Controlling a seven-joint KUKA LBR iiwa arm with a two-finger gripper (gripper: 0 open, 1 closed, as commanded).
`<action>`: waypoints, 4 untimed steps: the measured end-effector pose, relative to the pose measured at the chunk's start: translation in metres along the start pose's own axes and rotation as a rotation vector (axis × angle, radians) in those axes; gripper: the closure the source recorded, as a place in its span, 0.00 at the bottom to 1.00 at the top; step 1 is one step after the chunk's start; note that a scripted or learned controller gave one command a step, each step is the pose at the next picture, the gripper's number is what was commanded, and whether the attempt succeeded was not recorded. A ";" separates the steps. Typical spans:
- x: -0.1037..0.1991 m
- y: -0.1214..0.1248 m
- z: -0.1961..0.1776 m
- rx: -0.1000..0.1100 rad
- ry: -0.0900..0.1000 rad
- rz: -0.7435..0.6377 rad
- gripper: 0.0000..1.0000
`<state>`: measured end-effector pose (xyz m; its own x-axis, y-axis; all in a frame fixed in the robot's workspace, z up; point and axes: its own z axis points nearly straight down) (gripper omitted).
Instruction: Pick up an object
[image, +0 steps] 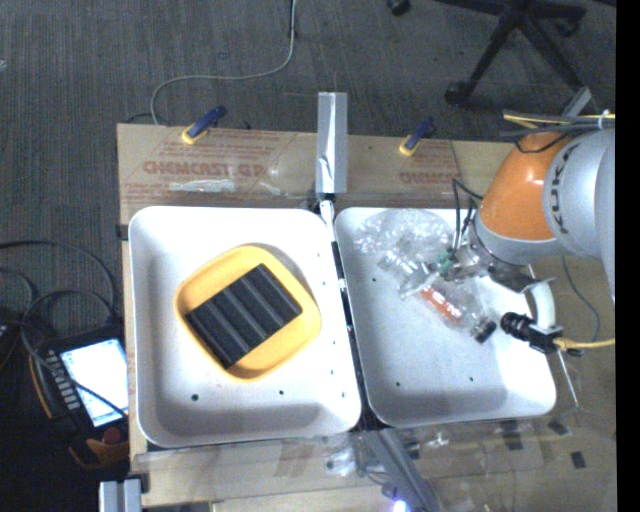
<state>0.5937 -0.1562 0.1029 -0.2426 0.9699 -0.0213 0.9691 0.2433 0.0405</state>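
Two shallow white bins sit side by side on the table (200, 170), a brown board showing behind them. The left bin (150, 300) holds a yellow tray-like object (250, 310) with a dark ribbed top, lying flat and turned at an angle, near the bin's middle.

The right bin (420, 380) holds a heap of clear crinkled plastic bags (410, 240) toward its far side. Just nearer than the heap lies a small clear packet with orange-red contents (443, 304), flat on the bin floor. A small dark piece (484, 330) lies just beside the packet, to its right.

The arm (560, 200) comes in from the right, its orange band over the right bin's far right corner. The end effector (463, 262) hangs low at the right edge of the plastic heap, above the packet; it is tangled in view with wires and plastic, and whether it is apart or together cannot be told. Nothing is seen between its tips.

Two clamps, blue and yellow (203, 123), grip the board's far edge.
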 end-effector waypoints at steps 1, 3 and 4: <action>-0.004 0.011 0.004 0.020 0.011 -0.092 0.00; -0.003 0.021 0.007 0.037 0.017 -0.139 0.00; -0.005 0.039 0.010 0.087 0.036 -0.126 0.00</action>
<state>0.6333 -0.1512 0.0947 -0.3623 0.9319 0.0150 0.9307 0.3626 -0.0473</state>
